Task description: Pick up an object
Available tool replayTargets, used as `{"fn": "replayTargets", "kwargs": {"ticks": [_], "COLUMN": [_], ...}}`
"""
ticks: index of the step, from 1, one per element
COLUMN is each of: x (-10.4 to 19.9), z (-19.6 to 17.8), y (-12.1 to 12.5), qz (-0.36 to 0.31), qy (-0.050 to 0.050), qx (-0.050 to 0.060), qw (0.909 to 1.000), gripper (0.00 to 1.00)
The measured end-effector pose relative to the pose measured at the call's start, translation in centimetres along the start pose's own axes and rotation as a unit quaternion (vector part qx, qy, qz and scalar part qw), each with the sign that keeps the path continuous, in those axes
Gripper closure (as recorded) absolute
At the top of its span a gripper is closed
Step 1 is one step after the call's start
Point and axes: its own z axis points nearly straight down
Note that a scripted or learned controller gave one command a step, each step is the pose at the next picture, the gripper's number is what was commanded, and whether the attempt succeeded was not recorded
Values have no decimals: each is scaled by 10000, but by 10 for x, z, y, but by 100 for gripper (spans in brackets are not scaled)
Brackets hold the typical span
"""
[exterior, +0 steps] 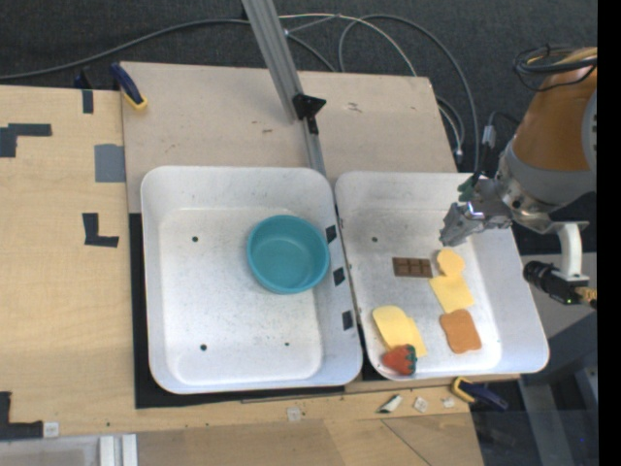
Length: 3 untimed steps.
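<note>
I am at the approach step: my gripper (456, 226) hangs over the upper part of the right bin (388, 197), at about 2 o'clock from that bin's middle, and I cannot tell from this slanted view how its tips are set; nothing shows in its grasp. No object is picked yet. The nearest candidates lie just toward 6 o'clock from my tool: a small yellow round piece (450, 261) and, beside it toward 9 o'clock, a brown chocolate bar (412, 267). I judge the next move calls for a short shift toward 6 o'clock, then a straight descent centred over 1 piece, keeping clear of its neighbours, since the yellow pieces sit touching or nearly so. Counting the right bin: 1 chocolate bar, 1 small yellow round piece, 1 yellow slab (452, 291) below it, 1 orange piece (461, 331) at 5 o'clock, 1 larger yellow piece (395, 325) at 6 o'clock, and 1 red strawberry-like item (398, 360) touching it. The left bin (175, 260) holds 1 teal bowl (287, 252), near its 2 o'clock
</note>
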Motion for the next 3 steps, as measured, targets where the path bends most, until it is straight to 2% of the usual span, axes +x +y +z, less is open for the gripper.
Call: {"fn": "replayTargets", "kwargs": {"ticks": [1,3], "x": [0,91], "z": [-53,-51], "y": [1,-13], "qz": [3,-16], "qy": [-2,12], "qx": [-5,30], "qw": [10000,10000], "gripper": [100,100]}}
